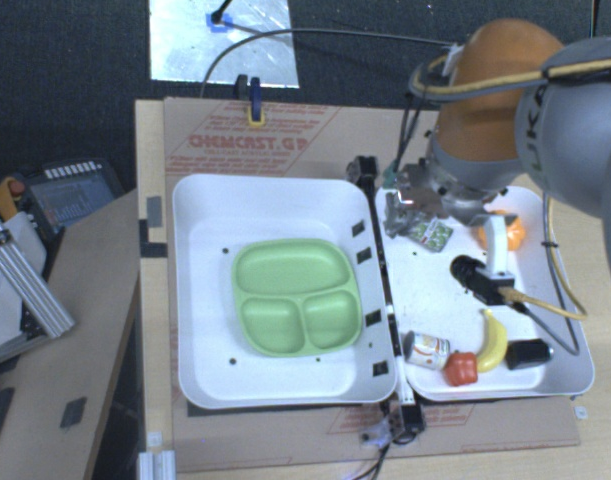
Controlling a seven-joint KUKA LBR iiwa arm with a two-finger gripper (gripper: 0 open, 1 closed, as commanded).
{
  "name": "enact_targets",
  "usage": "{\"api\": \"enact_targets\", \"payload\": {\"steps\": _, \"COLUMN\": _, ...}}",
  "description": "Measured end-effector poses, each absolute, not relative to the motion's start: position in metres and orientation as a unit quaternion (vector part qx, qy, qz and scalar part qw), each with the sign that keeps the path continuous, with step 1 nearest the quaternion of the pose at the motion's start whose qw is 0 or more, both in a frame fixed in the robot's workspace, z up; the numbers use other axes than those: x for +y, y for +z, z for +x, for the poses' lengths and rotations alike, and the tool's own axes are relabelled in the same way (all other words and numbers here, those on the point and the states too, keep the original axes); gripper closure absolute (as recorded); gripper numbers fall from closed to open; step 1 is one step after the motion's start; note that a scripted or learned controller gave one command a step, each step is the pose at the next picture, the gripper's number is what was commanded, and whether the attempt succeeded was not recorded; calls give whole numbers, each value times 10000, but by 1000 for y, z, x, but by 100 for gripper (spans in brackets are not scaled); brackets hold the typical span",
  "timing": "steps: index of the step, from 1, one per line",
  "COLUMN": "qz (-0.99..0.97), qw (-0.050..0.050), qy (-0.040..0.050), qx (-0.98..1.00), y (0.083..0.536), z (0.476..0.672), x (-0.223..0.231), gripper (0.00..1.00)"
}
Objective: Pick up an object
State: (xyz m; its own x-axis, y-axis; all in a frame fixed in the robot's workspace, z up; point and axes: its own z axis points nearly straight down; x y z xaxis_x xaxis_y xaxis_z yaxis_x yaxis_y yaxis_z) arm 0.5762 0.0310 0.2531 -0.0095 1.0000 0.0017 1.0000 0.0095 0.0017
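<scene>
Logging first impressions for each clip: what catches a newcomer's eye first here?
The green divided plate lying alone in the left bin stands out most. Next comes the arm's orange band, looming over the right bin, where a banana and a red pepper lie near the front edge.

Left bin point(200, 268): divided plate point(295, 298) at centre. Right bin point(565, 368): packet point(428, 232) at rear left; small can point(427, 348), pepper point(461, 368), banana point(493, 342) in a row along the front; tool point(403, 208) above the packet.
</scene>
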Motion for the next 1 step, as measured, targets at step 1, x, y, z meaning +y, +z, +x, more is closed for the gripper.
{"api": "enact_targets", "payload": {"steps": 1, "qz": 7037, "qw": -3, "qy": 9, "qx": 7105, "y": 255, "z": 567, "x": 82, "gripper": 100}}
